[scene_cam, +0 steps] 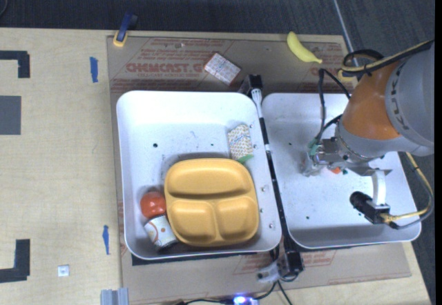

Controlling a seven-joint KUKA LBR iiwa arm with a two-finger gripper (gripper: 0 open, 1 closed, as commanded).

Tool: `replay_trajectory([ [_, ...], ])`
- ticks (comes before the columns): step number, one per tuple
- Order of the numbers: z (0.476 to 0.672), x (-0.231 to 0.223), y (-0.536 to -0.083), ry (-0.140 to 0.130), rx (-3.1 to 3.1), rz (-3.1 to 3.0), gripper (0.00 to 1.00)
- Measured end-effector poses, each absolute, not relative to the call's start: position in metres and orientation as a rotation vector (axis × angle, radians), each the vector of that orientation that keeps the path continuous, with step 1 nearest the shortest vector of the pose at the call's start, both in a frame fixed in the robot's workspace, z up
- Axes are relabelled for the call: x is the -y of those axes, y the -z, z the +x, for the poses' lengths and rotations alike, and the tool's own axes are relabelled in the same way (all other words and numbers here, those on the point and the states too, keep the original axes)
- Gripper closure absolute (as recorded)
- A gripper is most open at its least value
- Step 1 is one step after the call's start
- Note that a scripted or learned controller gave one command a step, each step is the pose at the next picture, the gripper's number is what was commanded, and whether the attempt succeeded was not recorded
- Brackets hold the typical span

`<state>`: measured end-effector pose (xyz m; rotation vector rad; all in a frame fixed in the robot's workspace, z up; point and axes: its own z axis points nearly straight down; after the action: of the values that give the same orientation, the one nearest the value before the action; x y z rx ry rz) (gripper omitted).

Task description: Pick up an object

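The bench (55, 159) carries two white bins side by side, and the arm (387, 110) reaches in from the right, its orange band over the right bin (297, 221). The left bin (131, 159) holds every loose thing to be seen: a big yellow tray (210, 200) with three hollows lying across its near half, a red and white toy (155, 217) tucked against the tray's left side near the bin's front corner, and a small patterned packet (240, 141) just beyond the tray's far right corner, close to the wall between the bins. The gripper (314, 161) hangs low over the middle of the right bin, with a small orange spot (334, 170) just beside it; that spot is too small to name, and it may be part of the wrist and not a loose thing. Whether the gripper is apart or together I cannot tell, since the wrist hides its tip, and nothing shows clamped in it. My reading is that the pick is at the reach stage, with no object taken. As the likely targets all lie in the left bin, well apart from the gripper, the next move calls for a lift clear of the shared wall, a traverse left, and a descent on something narrow enough to pinch, the packet or the toy sooner than the broad tray.
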<state>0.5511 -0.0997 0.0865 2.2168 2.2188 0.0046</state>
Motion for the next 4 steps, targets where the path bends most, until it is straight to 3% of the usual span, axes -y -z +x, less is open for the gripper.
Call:
replay_trajectory([
  [1,0.550,0.099,-0.086,-0.003,-2.220,2.219,0.00],
  [2,0.576,0.095,-0.086,-0.003,-2.221,2.218,0.00],
  [3,0.556,0.094,-0.086,-0.003,-2.220,2.218,0.00],
  [4,0.549,0.093,-0.086,-0.003,-2.221,2.218,0.00],
])
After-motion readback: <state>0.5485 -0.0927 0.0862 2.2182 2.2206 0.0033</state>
